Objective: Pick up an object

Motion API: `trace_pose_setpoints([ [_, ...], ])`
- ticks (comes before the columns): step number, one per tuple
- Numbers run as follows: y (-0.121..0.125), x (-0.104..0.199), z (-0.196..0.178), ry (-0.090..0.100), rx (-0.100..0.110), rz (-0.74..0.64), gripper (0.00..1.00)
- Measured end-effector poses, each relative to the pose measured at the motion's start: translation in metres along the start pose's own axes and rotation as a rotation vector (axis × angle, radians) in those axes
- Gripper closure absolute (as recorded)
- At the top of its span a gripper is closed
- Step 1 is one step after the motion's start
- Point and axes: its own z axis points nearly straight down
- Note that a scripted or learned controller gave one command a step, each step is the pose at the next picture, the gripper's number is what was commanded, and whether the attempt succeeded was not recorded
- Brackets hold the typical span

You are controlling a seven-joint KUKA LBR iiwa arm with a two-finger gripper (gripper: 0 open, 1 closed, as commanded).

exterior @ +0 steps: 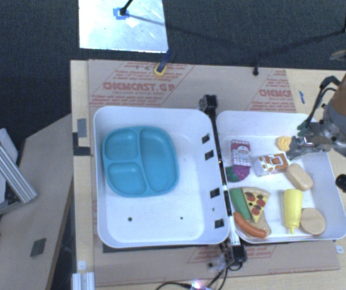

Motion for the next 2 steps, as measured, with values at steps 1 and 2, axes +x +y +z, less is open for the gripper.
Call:
trace_pose_setpoints([
  [1, 0.001, 0.0, -0.008, 0.002, 0.005, 0.0, 1.0],
  [2, 0.039, 0.023, -0.005, 0.003, 0.004, -0.004, 1.0],
])
